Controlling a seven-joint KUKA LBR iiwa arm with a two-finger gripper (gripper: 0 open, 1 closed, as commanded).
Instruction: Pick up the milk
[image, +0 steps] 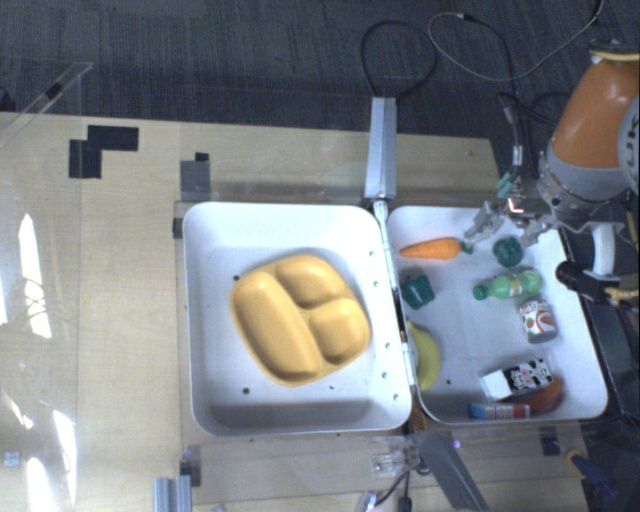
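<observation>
A: From the camera above the desk (120, 330), where is the milk?

B: The milk carton (518, 379) lies on its side at the near edge of the right bin (590, 395), white with a black cow pattern. It touches, or all but touches, a brown thing (545, 398) on its near side, and a marker (498, 410) lies along the bin wall just below.

A: And the gripper?

B: The gripper (507, 222) hangs over the far part of the same bin, well apart from the milk. Its fingers look spread, with nothing between them, so I read it as released and empty. By my judgement it is poised above the bin before committing to a descent.

A: What lies between?

B: A dark green cup (508, 250) sits just under the gripper, a green bottle (507, 288) nearer, then a small red and white carton (537, 320). A carrot (432, 249) lies at the far left of that bin, a teal block (417, 291) near the divider and a yellow fruit (425, 355) against the left wall.

A: What about the left bin (205, 400)?

B: It carries a big yellow bread-like lump (298, 317).

A: What might go wrong?

B: The milk is crowded against the wall and its neighbours, so I expect little room for the fingers; they could catch the brown thing instead.
</observation>
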